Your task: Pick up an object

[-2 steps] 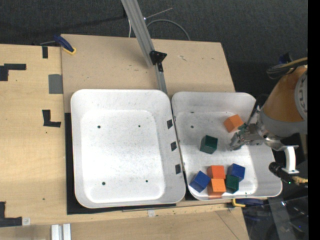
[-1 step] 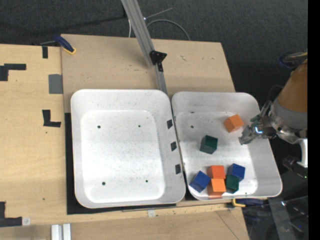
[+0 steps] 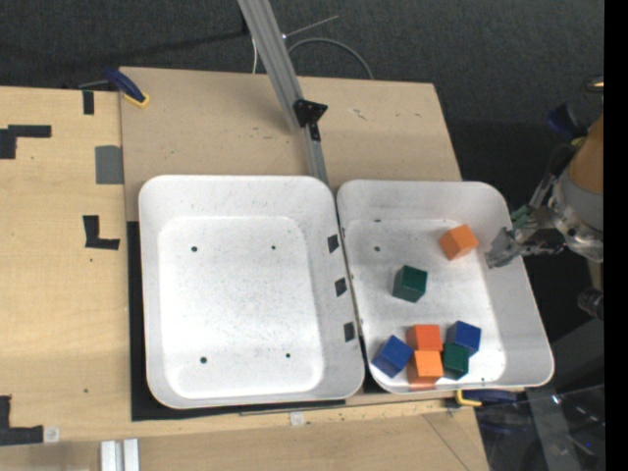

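The right bin holds several small cubes. An orange cube lies near its far right side, and a dark green cube sits alone in the middle. At the near end a cluster gathers a blue cube, two orange cubes, a green cube and another blue cube. My gripper hangs over the bin's right rim, just right of the lone orange cube, with nothing seen between its fingers.
The left bin sits beside the right one. A slanted metal pole crosses the bench at the back and ends near the bins' shared far corner. Black tape marks lie on the bench at left.
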You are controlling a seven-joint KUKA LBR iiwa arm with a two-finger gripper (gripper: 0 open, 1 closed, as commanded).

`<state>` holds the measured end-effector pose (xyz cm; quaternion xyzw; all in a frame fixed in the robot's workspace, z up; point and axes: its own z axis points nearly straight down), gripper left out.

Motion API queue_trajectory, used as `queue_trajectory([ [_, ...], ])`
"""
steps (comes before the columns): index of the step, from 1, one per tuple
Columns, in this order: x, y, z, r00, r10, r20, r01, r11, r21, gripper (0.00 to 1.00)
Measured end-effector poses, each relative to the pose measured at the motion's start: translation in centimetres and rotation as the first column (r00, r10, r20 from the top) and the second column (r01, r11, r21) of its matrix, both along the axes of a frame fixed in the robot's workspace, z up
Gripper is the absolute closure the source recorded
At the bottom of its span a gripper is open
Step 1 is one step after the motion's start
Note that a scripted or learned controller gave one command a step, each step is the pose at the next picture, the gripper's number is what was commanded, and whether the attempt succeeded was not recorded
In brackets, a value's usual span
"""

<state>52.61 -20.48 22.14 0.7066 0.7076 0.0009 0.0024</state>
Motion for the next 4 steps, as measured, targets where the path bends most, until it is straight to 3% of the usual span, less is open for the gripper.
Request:
queue_trajectory([
  [3,3.8,16.9,-1.5,1.0,0.006,-0.006,-0.006,1.0,0.004,1.0],
  [4,6.5,22.6,-1.3,1.0,0.006,-0.005,-0.006,1.0,0.004,1.0],
])
